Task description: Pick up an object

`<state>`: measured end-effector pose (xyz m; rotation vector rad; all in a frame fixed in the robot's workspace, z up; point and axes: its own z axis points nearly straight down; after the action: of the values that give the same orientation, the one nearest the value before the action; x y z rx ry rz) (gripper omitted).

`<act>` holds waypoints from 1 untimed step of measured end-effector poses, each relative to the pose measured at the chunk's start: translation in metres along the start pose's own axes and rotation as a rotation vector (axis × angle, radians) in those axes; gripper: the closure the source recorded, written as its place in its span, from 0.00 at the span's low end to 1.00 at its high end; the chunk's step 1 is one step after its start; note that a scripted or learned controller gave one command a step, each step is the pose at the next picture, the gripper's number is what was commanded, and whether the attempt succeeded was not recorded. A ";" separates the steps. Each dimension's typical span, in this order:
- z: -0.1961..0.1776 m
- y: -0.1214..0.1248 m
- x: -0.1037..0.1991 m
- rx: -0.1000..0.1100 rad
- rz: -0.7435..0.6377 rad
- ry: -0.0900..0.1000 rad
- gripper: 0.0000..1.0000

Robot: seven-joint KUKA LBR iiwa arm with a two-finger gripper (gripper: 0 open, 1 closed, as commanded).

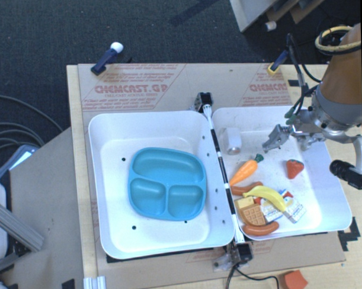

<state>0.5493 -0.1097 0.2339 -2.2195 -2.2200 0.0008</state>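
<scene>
The right bin holds toy food. An orange carrot lies near the divider and a red strawberry lies to its right. Toward the front, a yellow banana, a waffle and two sausages are piled together. A small grey cylinder stands at the back left. My gripper hangs over the back of this bin, above and between the carrot and the strawberry. It is open, with nothing between its fingers.
In the left bin lies a blue divided plate. A black divider rail runs between the bins. A blue-handled tool rests at the bench's back left, and an orange block sits by the front edge.
</scene>
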 end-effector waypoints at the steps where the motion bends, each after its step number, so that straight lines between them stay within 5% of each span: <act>1: 0.150 -0.013 -0.027 -0.001 0.001 -0.001 0.00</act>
<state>0.5364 -0.1361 0.0844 -2.2220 -2.2200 0.0007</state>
